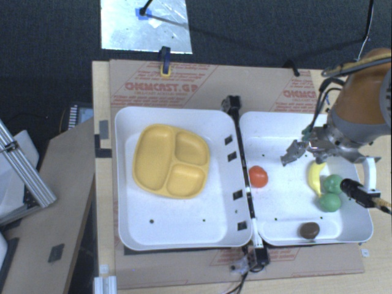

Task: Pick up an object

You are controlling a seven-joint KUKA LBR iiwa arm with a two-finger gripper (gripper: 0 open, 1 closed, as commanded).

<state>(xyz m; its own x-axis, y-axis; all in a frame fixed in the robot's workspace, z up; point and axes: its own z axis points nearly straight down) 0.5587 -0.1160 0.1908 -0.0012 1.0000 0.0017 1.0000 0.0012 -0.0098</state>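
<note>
Two shallow white bins sit side by side; the right bin holds a small orange ball, a yellow banana, two green round pieces and a brown disc. Above it hangs the grey hand, clear of them all, grip unreadable.

— Where did the camera sit?

— Fixed above the cardboard-covered bench, and it looked down at a slant, so the far edge lay toward the top of the picture and the near edge toward the bottom.

— How close was it?

— Far enough to take in both shallow white bins whole: the left white bin and the right white bin, side by side, with dark carpet beyond the bench and a shiny square metal sheet at the far side.

— And the arm?

— The grey arm with the orange band came in from the right edge, cut off by the frame.

— Any second view?

— One view only.
</note>
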